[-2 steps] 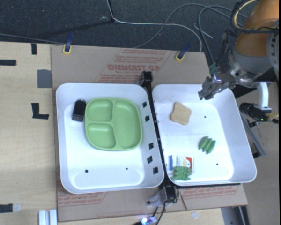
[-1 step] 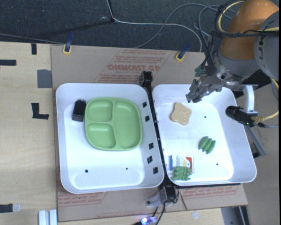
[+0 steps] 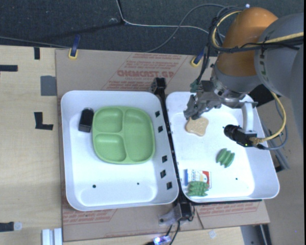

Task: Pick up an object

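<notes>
My gripper [image 3: 196,111] hangs over the upper left part of the right bin [image 3: 255,188], directly above a tan bread-like piece [image 3: 198,127]. Its dark fingertips reach down to the piece's top edge. A green pod-shaped object [image 3: 225,157] lies further right in the same bin. A small white and red packet [image 3: 200,176] and a green leafy item [image 3: 197,189] rest near that bin's front edge. The arm's orange band [image 3: 245,27] sits above the wrist at the upper right.
The left bin [image 3: 71,188] holds a green divided plate [image 3: 124,135] and a small black block [image 3: 85,120] beside it. A black divider with clips [image 3: 164,137] runs between the bins. Cables loop around the arm at the right.
</notes>
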{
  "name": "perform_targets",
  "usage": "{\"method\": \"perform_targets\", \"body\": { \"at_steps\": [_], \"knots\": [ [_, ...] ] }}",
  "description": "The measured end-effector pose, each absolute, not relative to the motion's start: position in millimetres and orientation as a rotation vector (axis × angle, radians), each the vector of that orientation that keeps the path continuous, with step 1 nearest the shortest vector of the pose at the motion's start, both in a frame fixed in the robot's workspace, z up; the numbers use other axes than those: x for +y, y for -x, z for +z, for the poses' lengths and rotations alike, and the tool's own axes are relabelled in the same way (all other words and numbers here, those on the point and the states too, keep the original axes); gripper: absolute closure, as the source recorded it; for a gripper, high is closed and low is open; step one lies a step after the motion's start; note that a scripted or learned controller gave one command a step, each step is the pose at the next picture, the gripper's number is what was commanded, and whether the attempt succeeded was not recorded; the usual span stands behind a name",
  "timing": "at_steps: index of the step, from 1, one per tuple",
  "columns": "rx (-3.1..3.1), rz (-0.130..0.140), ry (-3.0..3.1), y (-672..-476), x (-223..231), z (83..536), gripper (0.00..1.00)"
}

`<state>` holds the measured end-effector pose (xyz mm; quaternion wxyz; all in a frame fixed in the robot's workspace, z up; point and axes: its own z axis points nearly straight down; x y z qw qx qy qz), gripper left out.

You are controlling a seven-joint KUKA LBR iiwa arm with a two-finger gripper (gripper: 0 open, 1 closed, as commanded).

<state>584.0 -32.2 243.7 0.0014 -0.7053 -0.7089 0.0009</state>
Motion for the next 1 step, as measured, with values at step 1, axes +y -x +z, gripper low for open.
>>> {"method": "perform_targets", "body": {
  "at_steps": [1],
  "knots": [
    [-2.225, 0.002, 2.214, -566.4, 14.0, 248.1, 1.00]
  ]
}}
